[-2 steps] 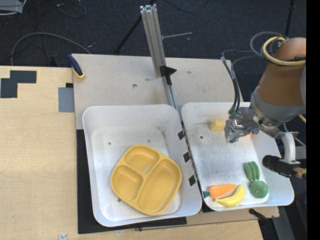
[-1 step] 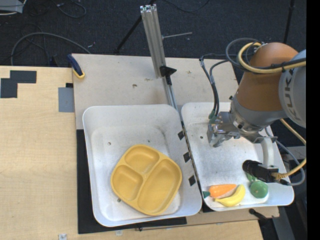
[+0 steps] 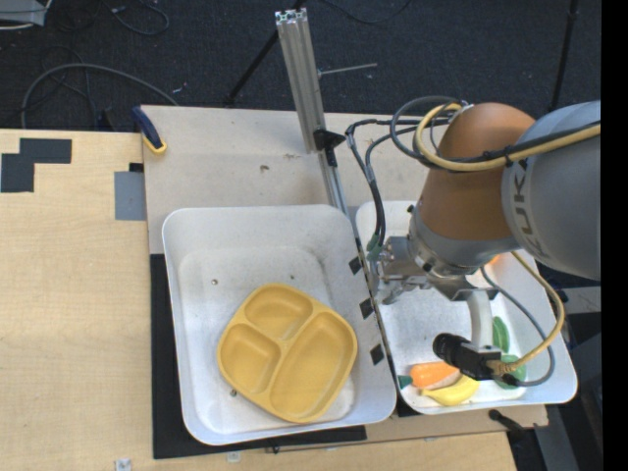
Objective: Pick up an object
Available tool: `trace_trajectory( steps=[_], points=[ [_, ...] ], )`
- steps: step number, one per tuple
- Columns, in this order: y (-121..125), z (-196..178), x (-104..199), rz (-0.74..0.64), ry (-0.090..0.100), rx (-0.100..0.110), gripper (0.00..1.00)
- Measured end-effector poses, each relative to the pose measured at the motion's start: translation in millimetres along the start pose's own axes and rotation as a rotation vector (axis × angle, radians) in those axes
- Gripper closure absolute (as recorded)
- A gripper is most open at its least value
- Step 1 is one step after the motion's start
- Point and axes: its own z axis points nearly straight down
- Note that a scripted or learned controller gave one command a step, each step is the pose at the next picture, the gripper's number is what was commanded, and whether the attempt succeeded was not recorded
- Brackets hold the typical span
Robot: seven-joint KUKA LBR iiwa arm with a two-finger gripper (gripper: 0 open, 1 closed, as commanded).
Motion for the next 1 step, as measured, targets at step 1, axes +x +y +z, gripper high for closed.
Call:
trace_trajectory(
  steps=[1],
  points=[
    [-10.9,2.3,41.9,0.0,0.0,0.0,1.0]
  ],
)
